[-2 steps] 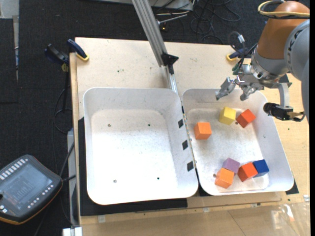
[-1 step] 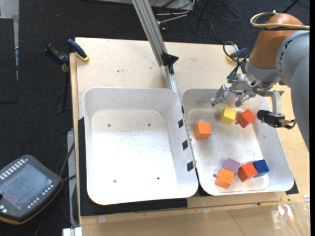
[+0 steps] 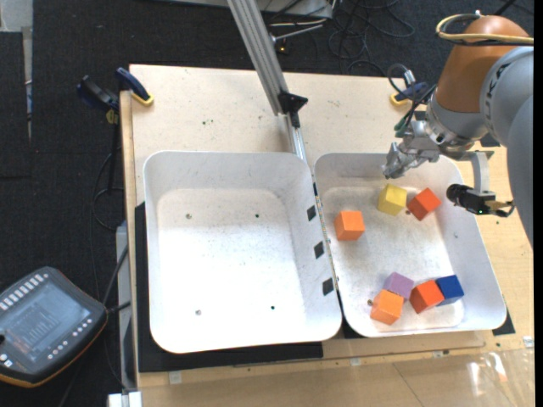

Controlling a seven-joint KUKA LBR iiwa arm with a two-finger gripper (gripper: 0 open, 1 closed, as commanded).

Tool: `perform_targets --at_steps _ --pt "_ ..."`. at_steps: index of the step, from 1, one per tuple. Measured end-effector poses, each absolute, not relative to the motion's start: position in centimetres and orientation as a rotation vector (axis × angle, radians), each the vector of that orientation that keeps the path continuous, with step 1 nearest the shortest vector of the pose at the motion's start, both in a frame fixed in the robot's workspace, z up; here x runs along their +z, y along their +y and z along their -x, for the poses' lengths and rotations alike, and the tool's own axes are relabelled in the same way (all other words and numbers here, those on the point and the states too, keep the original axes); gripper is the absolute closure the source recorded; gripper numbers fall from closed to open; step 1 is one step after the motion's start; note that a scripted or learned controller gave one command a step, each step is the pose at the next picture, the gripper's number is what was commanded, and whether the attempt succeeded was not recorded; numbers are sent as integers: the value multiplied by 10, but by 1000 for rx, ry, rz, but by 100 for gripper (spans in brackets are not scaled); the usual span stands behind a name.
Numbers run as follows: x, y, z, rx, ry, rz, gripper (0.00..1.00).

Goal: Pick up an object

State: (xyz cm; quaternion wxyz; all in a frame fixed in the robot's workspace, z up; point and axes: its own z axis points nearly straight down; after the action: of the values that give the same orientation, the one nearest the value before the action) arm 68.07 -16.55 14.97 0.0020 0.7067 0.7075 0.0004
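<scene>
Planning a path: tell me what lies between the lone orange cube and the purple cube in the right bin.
In the camera view, only bare white bin floor lies between the lone orange cube and the purple cube.

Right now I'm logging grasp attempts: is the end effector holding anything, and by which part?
Nothing is held. The end effector hangs over the right bin, just above the yellow cube, with no object between its fingers.

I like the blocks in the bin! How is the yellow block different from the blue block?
The yellow cube-shaped block sits near the far end of the right white bin; the blue cube-shaped block sits at the near end. The yellow block has a small gap around it and lies just below the gripper; the blue block touches a red-orange block. Both look about the same size.
</scene>
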Motion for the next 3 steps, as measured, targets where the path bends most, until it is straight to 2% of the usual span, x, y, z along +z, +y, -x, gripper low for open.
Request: perform_targets --at_steps 1,2,3 --pt "213 -166 -676 7 2215 -2217 100" --pt "248 -166 -677 5 2218 -2216 100" --pt "256 -118 -660 3 2229 -2215 100"
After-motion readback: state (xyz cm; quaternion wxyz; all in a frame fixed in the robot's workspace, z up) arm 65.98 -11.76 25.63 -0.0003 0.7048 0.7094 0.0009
